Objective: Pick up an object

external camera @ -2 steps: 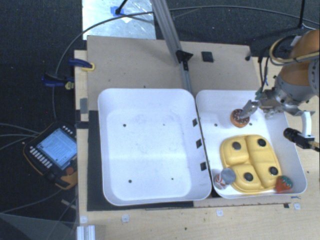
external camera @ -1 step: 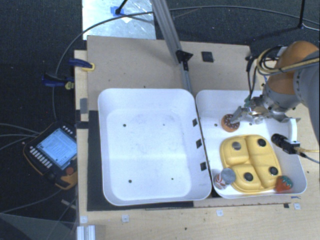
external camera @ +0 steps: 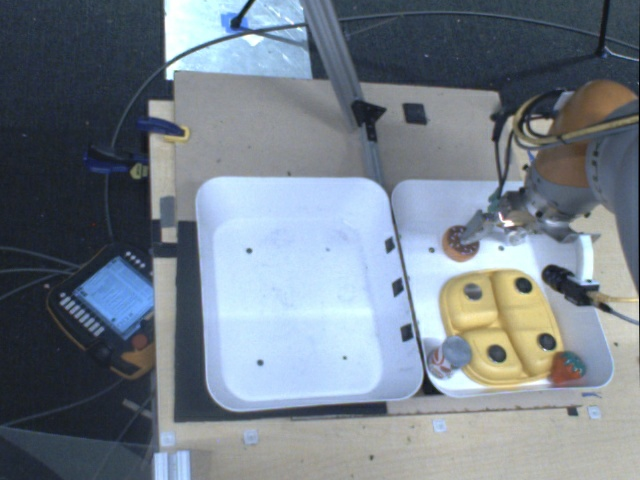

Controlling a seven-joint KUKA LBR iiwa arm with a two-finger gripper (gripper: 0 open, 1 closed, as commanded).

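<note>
Left white bin (external camera: 215,298) beside right white bin (external camera: 420,203), rims touching. Both on tan bench board (external camera: 270,128). Teach pendant (external camera: 105,303) with lit blue screen on dark floor at 9 o'clock. Blue clamp (external camera: 110,160) at board's edge, 10 o'clock. Grey pole (external camera: 335,48) slants in from 12 o'clock. Shiny floor panel (external camera: 210,28) at 11 o'clock.

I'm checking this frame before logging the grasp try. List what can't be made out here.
- Tool, camera view: too small and blurred to tell its state, or whether it touches the round brown object.
- Small grey and pink object, camera view: too small to identify; it sits against the yellow tray.
- Red strawberry-like object, camera view: tucked behind the tray's corner, partly hidden.
</note>
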